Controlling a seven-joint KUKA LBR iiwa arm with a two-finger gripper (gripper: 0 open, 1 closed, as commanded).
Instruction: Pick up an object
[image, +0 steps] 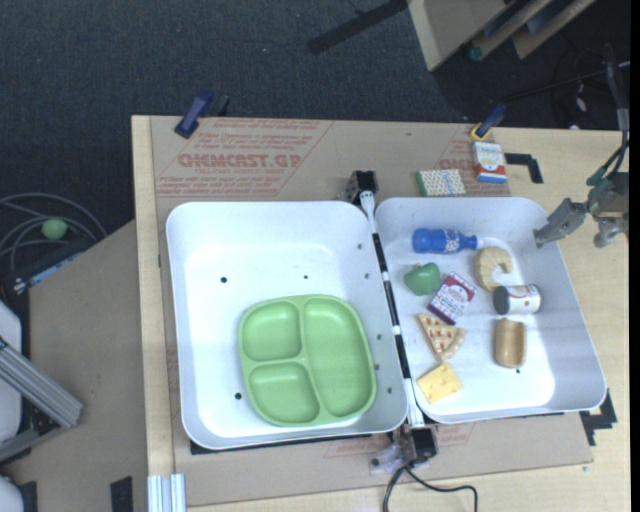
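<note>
Gripper (582, 218) hangs at the right bin's (575, 340) far right rim, fingers spread and holding nothing. Nearest the camera lies the cheese (439, 383), then pizza (441, 336) and bun (509, 342). Closest to the gripper, just to its left, is the bagel (493, 264); the bottle (444, 241) lies crosswise beyond.

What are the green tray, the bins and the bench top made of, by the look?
Green tray: likely moulded plastic, matte, one even colour with rounded compartment walls. White bins, left and right: probably thin formed plastic, smooth with a slight sheen and soft rounded corners. Bench top: looks like a sheet under brown printed masking paper; the sheet itself can't be told.
</note>
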